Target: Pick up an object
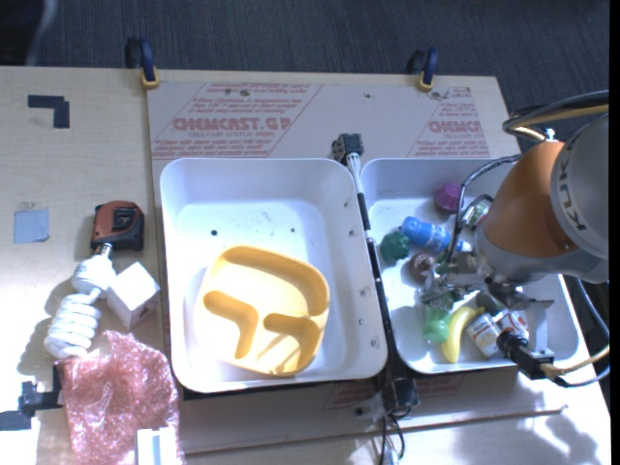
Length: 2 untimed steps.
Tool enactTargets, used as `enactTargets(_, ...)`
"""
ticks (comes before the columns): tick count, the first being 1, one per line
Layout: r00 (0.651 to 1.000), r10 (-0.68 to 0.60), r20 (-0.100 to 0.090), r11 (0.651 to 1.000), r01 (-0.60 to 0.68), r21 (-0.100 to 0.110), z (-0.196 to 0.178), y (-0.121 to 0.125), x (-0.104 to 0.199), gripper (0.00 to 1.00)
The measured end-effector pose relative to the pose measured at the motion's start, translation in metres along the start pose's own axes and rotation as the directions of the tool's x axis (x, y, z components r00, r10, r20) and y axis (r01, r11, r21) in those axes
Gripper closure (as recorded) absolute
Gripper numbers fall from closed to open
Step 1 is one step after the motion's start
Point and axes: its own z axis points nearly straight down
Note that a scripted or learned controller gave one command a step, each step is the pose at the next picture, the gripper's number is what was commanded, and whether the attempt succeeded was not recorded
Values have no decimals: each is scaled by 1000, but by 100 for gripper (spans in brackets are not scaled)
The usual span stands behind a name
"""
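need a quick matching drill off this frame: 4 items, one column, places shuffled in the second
Items:
1. yellow divided plate
2. banana
3. tape measure
4. spiral light bulb

Places:
A. right bin, near its front wall
B. on the bench, left of the left bin, beside a white cube
C. left bin
D. on the bench, farther back than the bulb

Pairs: 1-C, 2-A, 3-D, 4-B
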Motion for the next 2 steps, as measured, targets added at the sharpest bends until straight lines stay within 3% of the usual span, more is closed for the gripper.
enactTargets(1, 1000, -3, 0, 1000, 3, 4, -90, -25, 48, 100)
enactTargets(2, 1000, -4, 1, 1000, 4, 2, -100, -24, 48, 100)
